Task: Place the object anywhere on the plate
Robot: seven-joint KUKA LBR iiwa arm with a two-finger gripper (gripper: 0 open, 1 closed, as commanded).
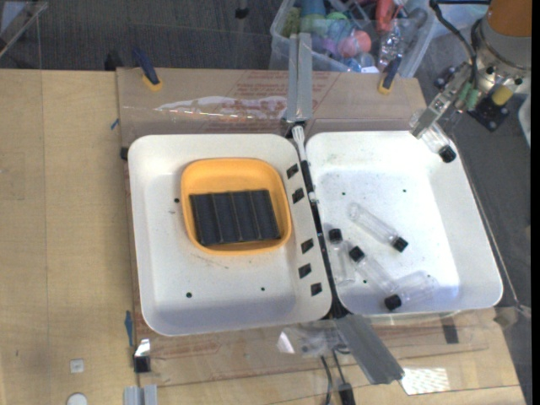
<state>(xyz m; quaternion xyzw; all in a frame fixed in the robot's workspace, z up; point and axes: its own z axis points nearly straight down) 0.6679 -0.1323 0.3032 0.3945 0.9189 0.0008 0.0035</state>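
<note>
An orange plate [192, 184] lies in the left bin [156, 251]. A black ribbed slab [234, 218] rests flat on it and covers most of its floor. My gripper [439, 125] hangs at the far right corner of the right bin [460, 226], well away from the plate. A slim pale piece with a black tip [447, 153] slants down from the gripper over the bin's rim. I cannot tell whether it is part of the gripper or a held thing.
Clear tubes with black caps [376, 228] [408, 288] lie in the right bin, with small black pieces [335, 235] [355, 253] near the divider. A clear box of colourful toys [354, 15] stands behind the bins. Black clips [305, 245] line the divider.
</note>
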